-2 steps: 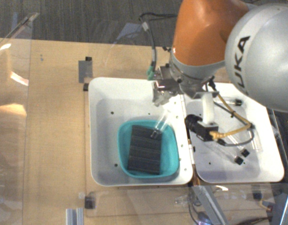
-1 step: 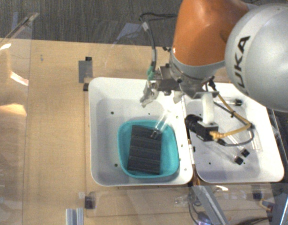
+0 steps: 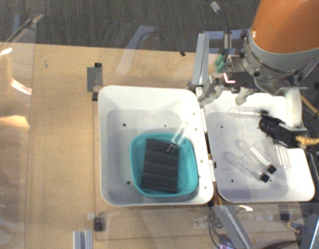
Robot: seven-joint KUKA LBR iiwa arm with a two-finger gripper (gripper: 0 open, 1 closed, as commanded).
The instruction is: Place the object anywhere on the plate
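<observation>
Closest to me is the front rim of the left bin [image 3: 149,201], so I start there and work across. Inside it sits the teal plate [image 3: 189,167]. A dark ridged block [image 3: 160,165] lies flat on it, and a clear tube [image 3: 177,135] leans across the plate's back edge, its dark end touching the block. Over the divide, the right bin [image 3: 299,191] holds a few capped tubes [image 3: 251,160] lying loose near its middle, well apart from the plate. I take one of these to be the thing I am meant to move, though the task line does not say which. The gripper [image 3: 229,87] hangs under the arm [image 3: 286,19] above the back left corner of the right bin, close to the divide. The wrist hides it from above, so I cannot tell whether it is open or closed, or has hold of anything.

To do this step well I would come down square across a tube's width, not along it — round clear plastic will likely roll or squirt out of a skewed pinch. I would take it near mid-length, away from its neighbour, and lift it clear of both rims. Then I would set it down low on the bare teal strip right of the block, so it does not roll off.
</observation>
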